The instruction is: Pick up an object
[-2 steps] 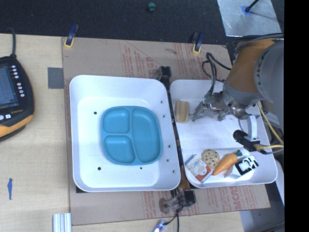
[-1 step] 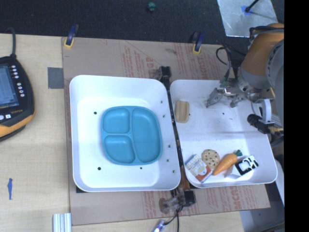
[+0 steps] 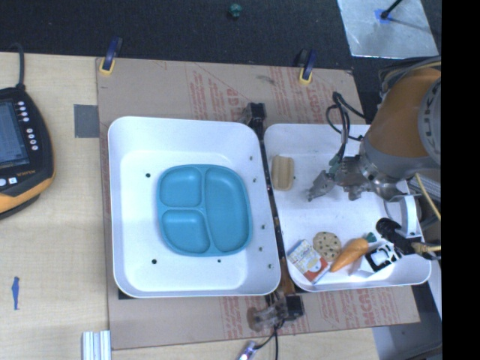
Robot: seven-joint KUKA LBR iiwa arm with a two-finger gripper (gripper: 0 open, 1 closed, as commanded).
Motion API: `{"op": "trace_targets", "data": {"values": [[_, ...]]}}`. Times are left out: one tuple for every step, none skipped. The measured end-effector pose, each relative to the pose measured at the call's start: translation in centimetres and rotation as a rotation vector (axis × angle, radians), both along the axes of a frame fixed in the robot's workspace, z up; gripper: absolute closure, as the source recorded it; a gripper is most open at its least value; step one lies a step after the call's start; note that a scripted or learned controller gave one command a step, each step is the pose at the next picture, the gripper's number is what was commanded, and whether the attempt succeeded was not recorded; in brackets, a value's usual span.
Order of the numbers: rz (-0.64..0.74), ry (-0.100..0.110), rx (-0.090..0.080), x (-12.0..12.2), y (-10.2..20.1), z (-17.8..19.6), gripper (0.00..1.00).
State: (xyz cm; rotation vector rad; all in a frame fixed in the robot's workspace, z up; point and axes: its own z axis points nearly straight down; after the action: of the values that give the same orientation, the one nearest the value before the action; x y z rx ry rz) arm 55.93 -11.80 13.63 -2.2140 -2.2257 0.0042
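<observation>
A bench (image 3: 52, 261) of pale wood carries a cardboard sheet (image 3: 225, 88) clamped at its far edge, and on it two shallow white bins stand side by side. My gripper (image 3: 321, 187) hangs low in the right bin (image 3: 300, 137), pointing left; its dark tips lie close together over bare white floor, with nothing visible between them, though whether they are fully closed I cannot tell from this angle. Nothing is held. Just to the far left of the tips lies a tan block (image 3: 282, 172), near the bin's left wall. Toward the near side, apart from me, sit a round cookie (image 3: 326, 243), an orange carrot (image 3: 349, 253) beside it on the right, and a small printed packet (image 3: 307, 259) at the near left corner. A black-and-white item (image 3: 386, 255) rests at the near right. The left bin (image 3: 127, 148) holds a blue divided plate (image 3: 204, 209). A pendant (image 3: 19, 148) lies at far left. Judgement: the pick is not yet made; selection, closure on an object and the lift all remain.
</observation>
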Motion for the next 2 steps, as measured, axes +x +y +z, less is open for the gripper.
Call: {"op": "trace_targets", "data": {"values": [[0.001, 0.000, 0.000, -7.3, 0.4, -4.5, 0.00], [0.005, -0.005, -0.002, -7.1, 0.3, -3.2, 1.00]]}}
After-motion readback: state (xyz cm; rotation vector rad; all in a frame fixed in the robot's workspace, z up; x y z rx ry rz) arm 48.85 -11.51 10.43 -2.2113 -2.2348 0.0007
